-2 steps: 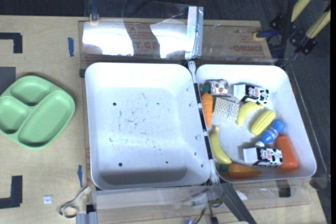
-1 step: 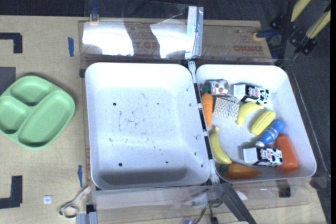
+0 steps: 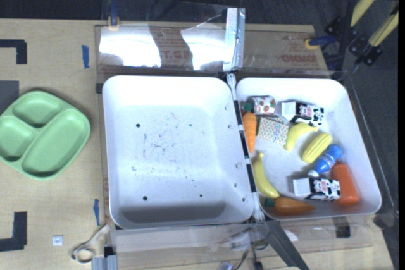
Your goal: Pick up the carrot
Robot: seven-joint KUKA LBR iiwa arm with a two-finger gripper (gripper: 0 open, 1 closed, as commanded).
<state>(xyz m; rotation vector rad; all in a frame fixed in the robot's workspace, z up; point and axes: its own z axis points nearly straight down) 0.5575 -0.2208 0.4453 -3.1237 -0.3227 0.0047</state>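
I see an orange plastic carrot with a green top (image 3: 250, 129) in the right shallow white bin (image 3: 364, 136), lying along its left wall, just beside a yellow plastic banana (image 3: 262, 179). A second orange carrot-like piece (image 3: 292, 204) lies at the near wall. The left white bin (image 3: 171, 88) sits beside it on the wooden bench (image 3: 50, 60).

Bright, even overhead light falls on the worktop (image 3: 57, 41), while the carpeted floor beyond it stays dim. Strong white glare washes out the clear sheet (image 3: 171, 41) behind the bins, hiding what lies under it. The left bin (image 3: 126, 98) holds a soft grey shadow along its near wall. The picture is slightly soft overall, with small print on the packets unreadable
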